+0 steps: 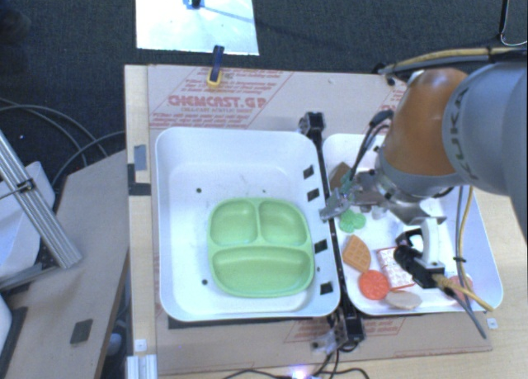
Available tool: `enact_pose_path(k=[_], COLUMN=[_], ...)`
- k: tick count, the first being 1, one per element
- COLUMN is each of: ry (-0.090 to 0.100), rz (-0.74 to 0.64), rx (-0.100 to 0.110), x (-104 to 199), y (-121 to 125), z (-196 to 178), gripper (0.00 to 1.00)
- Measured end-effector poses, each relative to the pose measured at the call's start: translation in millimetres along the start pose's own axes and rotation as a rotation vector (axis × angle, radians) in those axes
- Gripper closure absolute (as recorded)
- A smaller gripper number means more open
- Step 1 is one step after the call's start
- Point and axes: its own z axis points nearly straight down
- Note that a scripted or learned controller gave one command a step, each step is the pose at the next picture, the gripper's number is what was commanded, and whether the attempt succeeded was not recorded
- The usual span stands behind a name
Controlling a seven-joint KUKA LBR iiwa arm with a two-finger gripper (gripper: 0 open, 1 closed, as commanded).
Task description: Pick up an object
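My gripper [345, 204] hangs low over the left side of the right bin [487, 282], close to the divider between the bins. Just beneath it lies a small green item [353, 222], partly covered by the gripper. Whether they touch is unclear. Toward the bin's front lie an orange wedge [357, 253], a red round piece [374, 285], a beige oval piece [403, 300] and a red-and-white packet [388, 261]. A brown piece [339, 174] peeks out behind the gripper.
The left bin [181, 171] holds a green divided plate [260, 247]. The grey and orange arm [429, 130] covers the back and middle of the right bin. Black clips [313, 125] run along the wall between the bins.
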Motion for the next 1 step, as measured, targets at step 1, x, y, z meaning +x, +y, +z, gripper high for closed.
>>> enact_pose_path(k=[1], ry=[0.011], rz=[0.0], rx=[-0.014], x=[-45.0], y=[24.3], z=[52.7], gripper=[0.0])
